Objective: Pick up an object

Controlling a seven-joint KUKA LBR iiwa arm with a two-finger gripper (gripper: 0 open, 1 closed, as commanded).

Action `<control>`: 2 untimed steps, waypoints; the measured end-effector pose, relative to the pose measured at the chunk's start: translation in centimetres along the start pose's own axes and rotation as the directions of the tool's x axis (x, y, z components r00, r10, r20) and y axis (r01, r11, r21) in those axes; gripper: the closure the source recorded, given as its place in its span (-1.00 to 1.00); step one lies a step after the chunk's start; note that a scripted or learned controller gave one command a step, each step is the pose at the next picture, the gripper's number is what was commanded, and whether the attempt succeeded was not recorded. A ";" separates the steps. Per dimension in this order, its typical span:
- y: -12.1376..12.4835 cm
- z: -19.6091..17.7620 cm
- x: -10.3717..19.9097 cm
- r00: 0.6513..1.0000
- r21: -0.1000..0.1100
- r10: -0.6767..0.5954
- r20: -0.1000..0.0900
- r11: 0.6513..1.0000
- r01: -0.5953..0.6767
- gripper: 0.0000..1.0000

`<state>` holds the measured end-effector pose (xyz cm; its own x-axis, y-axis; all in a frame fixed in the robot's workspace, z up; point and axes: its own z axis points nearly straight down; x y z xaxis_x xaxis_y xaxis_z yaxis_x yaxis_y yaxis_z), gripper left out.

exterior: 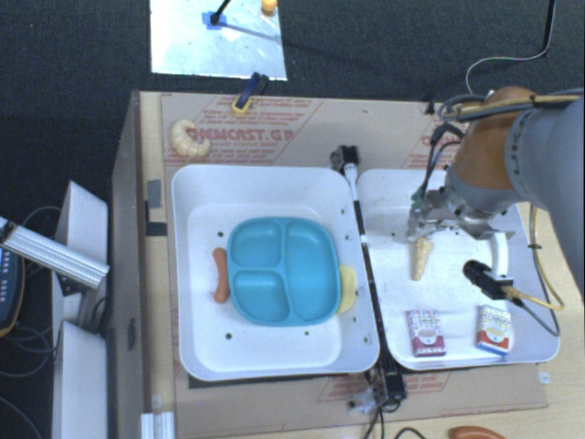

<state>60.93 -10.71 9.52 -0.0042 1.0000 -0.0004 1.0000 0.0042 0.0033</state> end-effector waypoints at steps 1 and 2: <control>-2.1 -14.9 1.9 1.000 -0.003 0.000 0.001 1.000 0.000 1.00; -2.2 -14.8 1.9 1.000 0.000 0.000 0.000 1.000 0.000 -1.00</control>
<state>58.72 -8.82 24.26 -0.0038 1.0000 -0.0006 1.0000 0.0038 0.0030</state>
